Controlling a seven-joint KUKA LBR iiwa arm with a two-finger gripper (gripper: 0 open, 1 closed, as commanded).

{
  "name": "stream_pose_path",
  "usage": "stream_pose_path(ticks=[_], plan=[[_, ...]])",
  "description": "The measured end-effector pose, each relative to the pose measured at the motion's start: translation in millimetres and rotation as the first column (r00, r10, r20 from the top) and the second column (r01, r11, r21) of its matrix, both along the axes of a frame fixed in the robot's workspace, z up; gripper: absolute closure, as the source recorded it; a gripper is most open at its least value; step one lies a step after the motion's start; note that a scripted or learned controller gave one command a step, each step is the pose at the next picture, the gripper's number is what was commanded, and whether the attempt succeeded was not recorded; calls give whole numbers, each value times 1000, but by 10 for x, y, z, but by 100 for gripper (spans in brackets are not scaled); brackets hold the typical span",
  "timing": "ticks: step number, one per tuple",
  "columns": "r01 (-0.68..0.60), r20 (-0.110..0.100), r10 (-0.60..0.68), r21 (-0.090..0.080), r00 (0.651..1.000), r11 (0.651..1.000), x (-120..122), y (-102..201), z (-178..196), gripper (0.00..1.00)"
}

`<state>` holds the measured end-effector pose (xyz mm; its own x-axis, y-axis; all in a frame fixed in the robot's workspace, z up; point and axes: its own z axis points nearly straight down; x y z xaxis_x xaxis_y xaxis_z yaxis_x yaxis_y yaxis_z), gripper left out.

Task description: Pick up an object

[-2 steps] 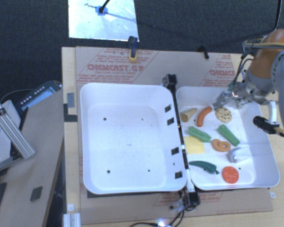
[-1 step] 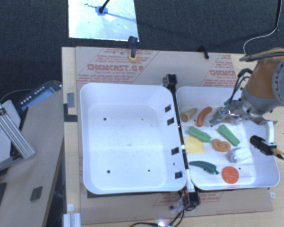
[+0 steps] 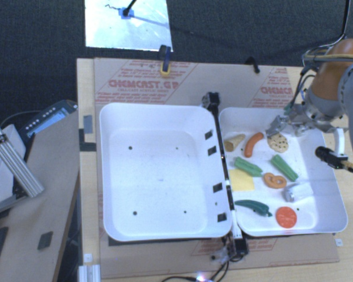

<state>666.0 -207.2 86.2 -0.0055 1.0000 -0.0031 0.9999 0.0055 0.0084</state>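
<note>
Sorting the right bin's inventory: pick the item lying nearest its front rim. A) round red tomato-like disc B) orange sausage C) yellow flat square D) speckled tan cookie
A: the round red tomato-like disc sits closest to the front rim of the right white bin, beside the dark green pod.

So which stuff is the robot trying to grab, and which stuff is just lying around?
For the job:
gripper
cookie
sausage
green pods
pretzel
yellow slice
tomato
right bin

Just lying about:
left bin
cardboard sheet
yellow clamp
shiny square
</note>
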Motion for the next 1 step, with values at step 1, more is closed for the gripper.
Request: stream_pose_path(ticks=[1], plan=[[-2, 2, 2, 0, 1000, 1000, 0, 11, 124, 100]])
